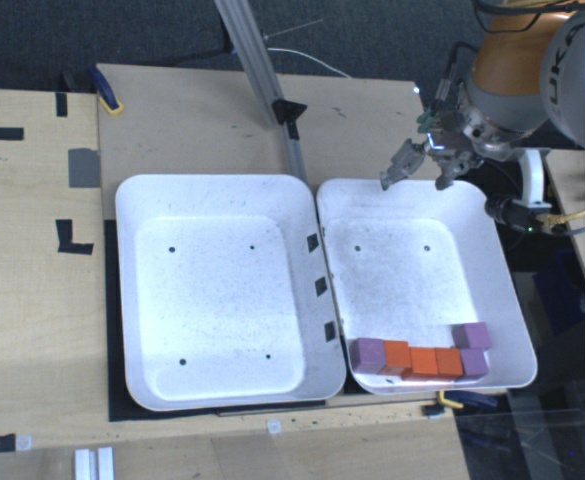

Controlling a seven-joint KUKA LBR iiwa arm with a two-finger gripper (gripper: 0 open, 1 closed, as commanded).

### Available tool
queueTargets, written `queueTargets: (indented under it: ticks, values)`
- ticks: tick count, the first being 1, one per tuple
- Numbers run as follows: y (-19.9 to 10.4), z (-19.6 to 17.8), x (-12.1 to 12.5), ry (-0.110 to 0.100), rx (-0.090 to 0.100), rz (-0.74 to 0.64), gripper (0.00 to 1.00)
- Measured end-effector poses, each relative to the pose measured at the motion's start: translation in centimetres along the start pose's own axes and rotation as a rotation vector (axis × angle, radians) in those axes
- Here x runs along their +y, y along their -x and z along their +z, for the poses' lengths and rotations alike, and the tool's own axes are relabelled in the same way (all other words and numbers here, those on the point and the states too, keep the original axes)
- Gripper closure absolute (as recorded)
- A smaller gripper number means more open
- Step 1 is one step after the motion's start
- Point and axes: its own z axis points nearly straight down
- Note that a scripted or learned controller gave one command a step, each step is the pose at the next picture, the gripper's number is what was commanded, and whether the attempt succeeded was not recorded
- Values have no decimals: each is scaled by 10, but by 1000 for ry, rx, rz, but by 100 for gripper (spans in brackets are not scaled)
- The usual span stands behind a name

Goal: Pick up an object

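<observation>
Operator: Nearest the lens, what is present?

Technician: Blocks, in a row along the near wall of the right bin [492, 268]. Left to right: a purple block [369, 353], an orange block [396, 355], a second orange block [437, 362], and a purple L-shaped block [472, 348] at the right end. Adjacent blocks touch.

Operator: Jaws status?

Technician: The gripper [419, 170] hangs over the far rim of the right bin. Its two fingers are spread apart, released, with nothing between them. One finger [397, 168] points toward the left; the other sits to its right.

Operator: Position relative to the blocks?

Technician: Well apart. The blocks lie at the near end of the bin, the gripper at the far end.

Operator: Surroundings?

Technician: The arm [522, 58], with its orange band, enters from the right. The left bin [132, 268] sits just beside the right bin. Both rest on the table [32, 288]. A grey metal rail [257, 58] slants down toward the gap between the bins.
</observation>
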Motion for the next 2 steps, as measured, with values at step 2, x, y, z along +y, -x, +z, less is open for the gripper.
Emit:
queueTargets:
  ticks: [2]
  values:
    - [106, 181, 19, -4, -1, 1, 0]
